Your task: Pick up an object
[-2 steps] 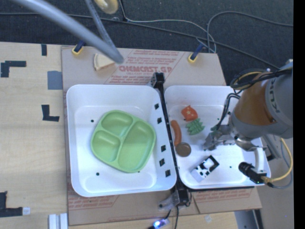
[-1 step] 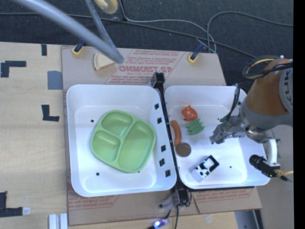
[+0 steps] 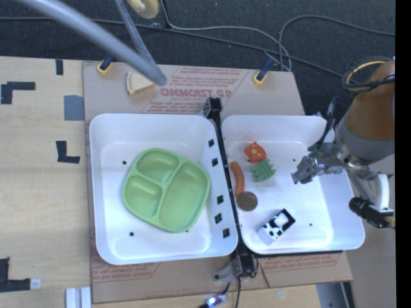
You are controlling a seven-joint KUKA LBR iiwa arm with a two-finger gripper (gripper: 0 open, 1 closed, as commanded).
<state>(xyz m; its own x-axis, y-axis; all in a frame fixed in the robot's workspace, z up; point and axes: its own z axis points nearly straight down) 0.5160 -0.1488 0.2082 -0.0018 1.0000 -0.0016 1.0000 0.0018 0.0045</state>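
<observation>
A: Starting with the camera view, where is the arm?

B: At the right edge of the frame. The grey arm [image 3: 367,124] with its orange band reaches in, and the gripper [image 3: 307,171] sits over the right part of the right bin [image 3: 321,236], near its middle height. It is dark and small here, so I cannot tell how it is set, and nothing shows in its grasp.

A: And the objects to pick?

B: All in the right bin, toward its left side. A red tomato-like toy [image 3: 255,151] lies in the upper left part, with a small green leafy piece [image 3: 263,170] just below and right of it. A long orange-red sausage shape [image 3: 237,177] lies along the divider [image 3: 221,172] between the bins, and a brown round piece [image 3: 247,201] sits just below its lower end. A black-and-white block [image 3: 276,226] lies tilted in the lower middle of that bin.

A: How near is the gripper to them?

B: The green leafy piece is closest, to the gripper's left, but apart from it.

A: The left bin?

B: The left bin [image 3: 103,172] holds a green divided plate [image 3: 167,189] with three compartments, lying flat near the centre.

A: Anything beyond the bins?

B: Both rest on a cardboard sheet [image 3: 192,85] with red print, fixed by yellow clamps [image 3: 260,76] at the top.
</observation>
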